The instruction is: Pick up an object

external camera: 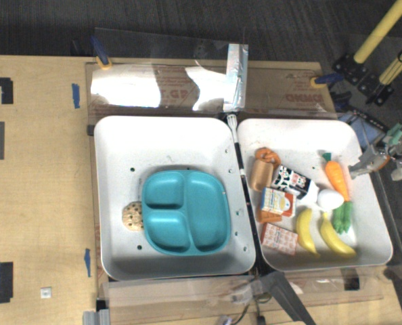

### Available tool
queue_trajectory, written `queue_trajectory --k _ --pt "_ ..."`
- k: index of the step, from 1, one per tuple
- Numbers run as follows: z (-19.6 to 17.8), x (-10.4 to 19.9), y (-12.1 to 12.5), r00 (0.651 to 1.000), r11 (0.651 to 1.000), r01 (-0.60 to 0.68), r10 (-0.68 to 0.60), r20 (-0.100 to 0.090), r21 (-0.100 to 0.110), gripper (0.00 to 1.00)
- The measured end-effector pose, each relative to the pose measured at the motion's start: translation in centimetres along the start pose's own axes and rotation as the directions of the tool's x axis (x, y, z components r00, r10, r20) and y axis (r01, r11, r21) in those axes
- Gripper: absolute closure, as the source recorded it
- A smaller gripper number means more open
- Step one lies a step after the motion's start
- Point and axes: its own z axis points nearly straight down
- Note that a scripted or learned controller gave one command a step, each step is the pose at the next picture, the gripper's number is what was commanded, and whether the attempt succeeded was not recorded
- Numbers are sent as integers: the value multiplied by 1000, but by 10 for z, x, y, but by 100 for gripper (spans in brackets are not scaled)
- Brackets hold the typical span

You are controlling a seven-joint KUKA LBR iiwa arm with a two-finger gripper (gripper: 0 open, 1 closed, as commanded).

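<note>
1. In the left bin (113, 141) we see a teal tray (185, 210) with 3 compartments, and a cookie (132, 216) touching its left edge.
2. The right bin (302, 128) holds the pickable clutter: a brown cylinder (262, 173), a milk carton (290, 179), 2 small boxes (277, 204) (279, 238), 2 bananas (306, 231) (336, 236), a carrot (336, 179) and a white egg (330, 200), packed close so they touch.
3. The gripper (371, 160) hangs at that bin's right rim, beside the carrot, holding nothing; we judge the carrot nearest to reach. We cannot tell its opening.
</note>
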Motion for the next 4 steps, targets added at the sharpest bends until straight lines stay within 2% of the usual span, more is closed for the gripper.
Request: queue_trajectory --k 1,2,3,4 --pt "-107 14 8 980 980 197 -197 1 -2 0" --pt "77 42 9 995 995 96 -96 -3 12 0" --pt "144 -25 80 1000 1000 29 -29 -1 10 0" --pt "150 -7 73 984 984 -178 178 -2 9 0"
